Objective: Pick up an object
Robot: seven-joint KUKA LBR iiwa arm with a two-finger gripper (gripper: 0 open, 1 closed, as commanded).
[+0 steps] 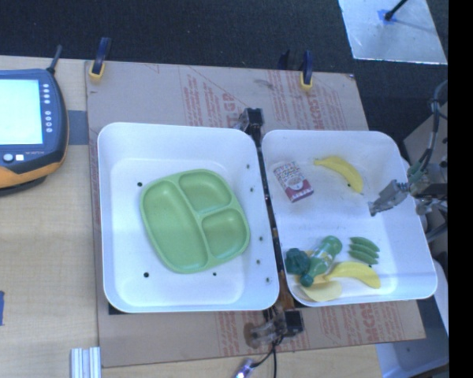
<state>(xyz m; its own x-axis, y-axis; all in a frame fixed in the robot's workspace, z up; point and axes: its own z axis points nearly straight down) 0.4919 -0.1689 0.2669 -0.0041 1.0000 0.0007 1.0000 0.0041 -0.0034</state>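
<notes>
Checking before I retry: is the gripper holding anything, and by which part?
Nothing is held. The gripper sits over the right bin's right side, with no object between its fingers.

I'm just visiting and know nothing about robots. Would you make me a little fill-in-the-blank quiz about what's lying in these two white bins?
1. The green divided plate lies in the ____ bin.
2. The plate has ____ compartments.
3. The small red-and-white packet lies in the right bin, to the ____ of the upper banana.
4. The gripper reaches in over the right bin's ____ edge.

Missing words: left; three; left; right
</notes>
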